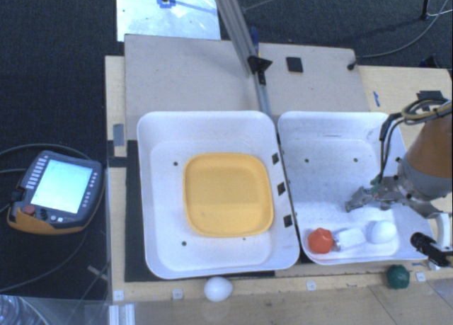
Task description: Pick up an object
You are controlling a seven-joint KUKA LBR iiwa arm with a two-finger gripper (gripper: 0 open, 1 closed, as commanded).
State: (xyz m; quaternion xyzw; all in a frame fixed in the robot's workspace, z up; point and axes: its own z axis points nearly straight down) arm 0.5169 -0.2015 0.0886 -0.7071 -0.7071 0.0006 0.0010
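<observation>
Gripper (357, 202) hovering mid right bin (322, 146), finger state not discernible, nothing visibly held; red ball (320, 240), white cylinder (350, 238) and white ball (382, 231) crowded along near edge, so risk of wall-blocked fingers or balls rolling off.

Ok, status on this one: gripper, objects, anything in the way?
Gripper low over right bin, nothing seen between its fingers. Red ball, white piece, white ball near front wall. Yellow plate in left bin. Path clear.

Robotics lab, teach pendant (53, 191) on floor, bench with white bins (212, 132)
</observation>
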